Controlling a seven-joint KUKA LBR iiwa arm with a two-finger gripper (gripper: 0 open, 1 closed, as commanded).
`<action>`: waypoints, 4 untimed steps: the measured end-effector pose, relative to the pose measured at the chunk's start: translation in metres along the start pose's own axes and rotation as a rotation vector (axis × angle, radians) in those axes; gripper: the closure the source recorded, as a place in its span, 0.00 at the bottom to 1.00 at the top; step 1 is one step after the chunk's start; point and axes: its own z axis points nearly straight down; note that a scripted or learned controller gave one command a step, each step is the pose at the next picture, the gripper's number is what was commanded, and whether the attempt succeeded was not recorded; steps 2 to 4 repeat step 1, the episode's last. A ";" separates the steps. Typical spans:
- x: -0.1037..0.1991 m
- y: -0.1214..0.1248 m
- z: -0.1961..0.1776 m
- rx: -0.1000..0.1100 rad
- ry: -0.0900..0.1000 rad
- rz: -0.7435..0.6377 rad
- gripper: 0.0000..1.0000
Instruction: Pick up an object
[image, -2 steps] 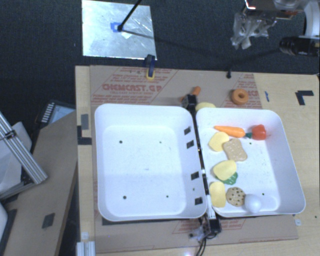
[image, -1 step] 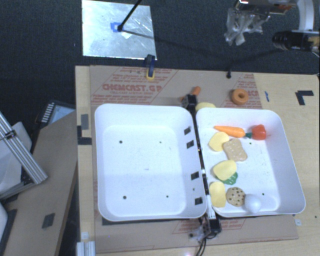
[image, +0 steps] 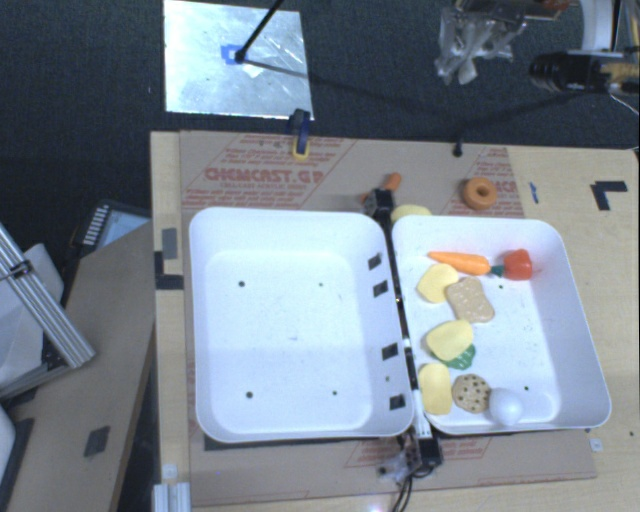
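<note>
The carrot (image: 458, 262) lies near the far wall of the right bin (image: 575, 300), beside a tomato (image: 517, 264); a cracker (image: 468, 299) and cookie (image: 470, 392) lie nearer. The pincer (image: 470, 45) is raised beyond the surface; its state cannot be told. It should be lowered across the carrot's width. The left bin (image: 290, 320) is bare.

place: robot lab | cues: cardboard-topped bench (image: 300, 170), white bins (image: 210, 330) (toy food), aluminium rail (image: 40, 310)
</note>
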 end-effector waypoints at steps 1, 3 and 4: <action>-0.055 -0.004 0.046 0.005 -0.001 0.008 1.00; -0.055 -0.004 0.046 0.005 -0.001 0.008 1.00; -0.055 -0.004 0.046 0.005 -0.001 0.008 1.00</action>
